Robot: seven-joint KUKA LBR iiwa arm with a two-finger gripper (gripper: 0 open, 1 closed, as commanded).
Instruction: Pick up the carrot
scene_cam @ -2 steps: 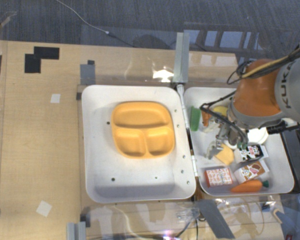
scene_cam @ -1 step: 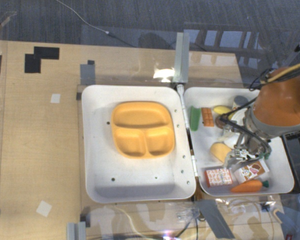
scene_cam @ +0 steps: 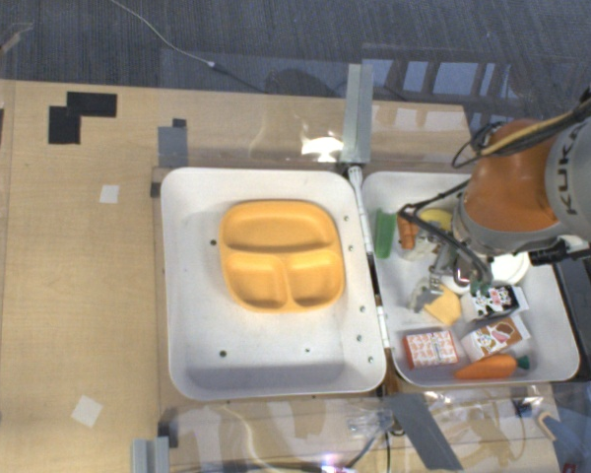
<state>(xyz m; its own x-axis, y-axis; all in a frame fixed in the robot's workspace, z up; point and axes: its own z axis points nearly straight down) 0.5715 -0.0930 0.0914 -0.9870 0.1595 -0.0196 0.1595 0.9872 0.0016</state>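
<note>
The carrot [scene_cam: 487,368], orange with a green tip at its right end, lies along the front wall of the right bin [scene_cam: 561,358]. My gripper [scene_cam: 431,289] hangs over the middle of that bin, just above a yellow cheese wedge [scene_cam: 443,309]. It is up and to the left of the carrot and well apart from it. The grey arm with its orange band [scene_cam: 512,190] reaches in from the right and hides part of the bin's back.
Around the carrot sit a red box [scene_cam: 429,348] and a small carton [scene_cam: 496,337]. A black-and-white pack [scene_cam: 498,301], a green piece [scene_cam: 384,233] and a small orange piece [scene_cam: 406,233] also lie in the right bin. The left bin [scene_cam: 192,363] holds a yellow divided plate [scene_cam: 281,254].
</note>
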